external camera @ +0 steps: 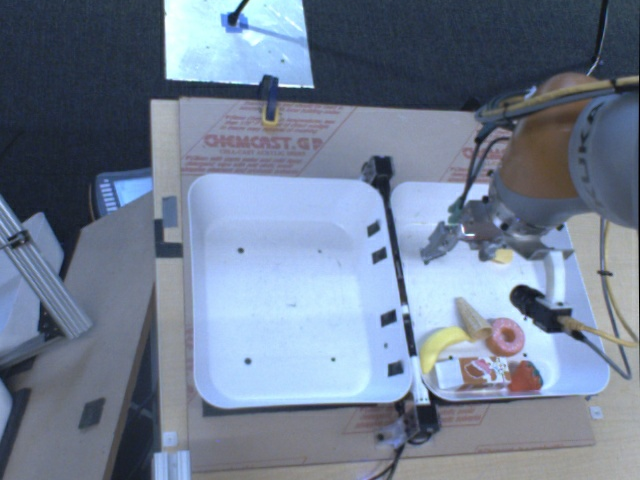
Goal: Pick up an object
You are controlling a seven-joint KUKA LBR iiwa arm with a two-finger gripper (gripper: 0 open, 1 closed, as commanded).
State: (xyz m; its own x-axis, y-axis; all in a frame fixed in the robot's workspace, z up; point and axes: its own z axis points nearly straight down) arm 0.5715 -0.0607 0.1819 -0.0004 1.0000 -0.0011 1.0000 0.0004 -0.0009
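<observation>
1. Currently the gripper sits over the far-left part of the right bin, with the arm reaching in from the right.
2. Gripper opening: can't tell from this angle.
3. Pickable objects are all in the right bin, clustered at the near side, apart from the gripper:
   - yellow banana, near-left
   - cone-shaped piece, just beyond the banana
   - pink donut, right of the cone
   - red-and-white packet, along the near wall
4. Small yellow item lies just right of the gripper, partly hidden.
5. Left bin sits alongside.
</observation>
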